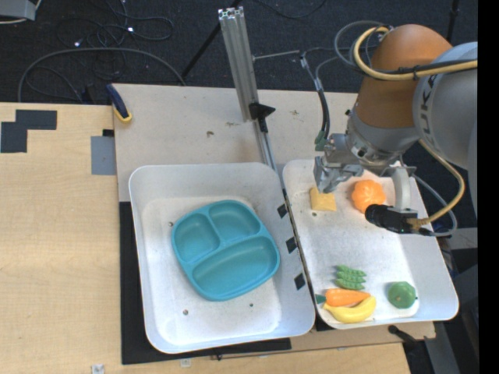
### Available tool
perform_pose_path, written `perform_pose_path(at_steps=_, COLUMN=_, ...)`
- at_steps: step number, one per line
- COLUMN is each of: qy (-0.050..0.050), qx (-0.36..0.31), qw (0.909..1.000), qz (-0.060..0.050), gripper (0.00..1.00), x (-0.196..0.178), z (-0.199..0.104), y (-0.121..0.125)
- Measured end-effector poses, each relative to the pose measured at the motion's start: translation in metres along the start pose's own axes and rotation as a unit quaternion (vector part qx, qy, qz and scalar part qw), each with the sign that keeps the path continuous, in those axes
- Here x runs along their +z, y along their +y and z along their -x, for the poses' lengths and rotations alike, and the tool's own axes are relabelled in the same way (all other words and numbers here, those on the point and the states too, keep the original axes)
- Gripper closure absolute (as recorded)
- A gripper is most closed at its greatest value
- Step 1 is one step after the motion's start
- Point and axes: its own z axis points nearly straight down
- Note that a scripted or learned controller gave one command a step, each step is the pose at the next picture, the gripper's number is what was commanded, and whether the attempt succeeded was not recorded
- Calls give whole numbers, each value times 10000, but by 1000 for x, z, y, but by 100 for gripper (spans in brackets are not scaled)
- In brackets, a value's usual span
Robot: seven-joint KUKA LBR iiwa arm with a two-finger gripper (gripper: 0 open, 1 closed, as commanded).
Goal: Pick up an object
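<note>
Left bin [156, 209] holds a blue tray [224, 248].

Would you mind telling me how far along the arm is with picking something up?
Done: the claw has reached the right bin, low over the yellow block. In hand: nothing visibly between its fingers. Left: grasping and lifting; the orange, banana and green ball lie untouched.

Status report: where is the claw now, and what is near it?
Claw low in right bin, over yellow block. Orange beside. Nothing visibly gripped.
</note>
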Motion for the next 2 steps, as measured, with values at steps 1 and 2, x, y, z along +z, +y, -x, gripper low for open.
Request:
perform_pose_path(at_steps=1, qy=3, qx=-6, qw=10000, qz=-4, gripper=100, x=11, z=-55, y=-3)
perform_pose_path(at_steps=2, qy=-3, qx=-2, qw=10000, qz=-2, gripper=100, x=23, z=-105, y=1)
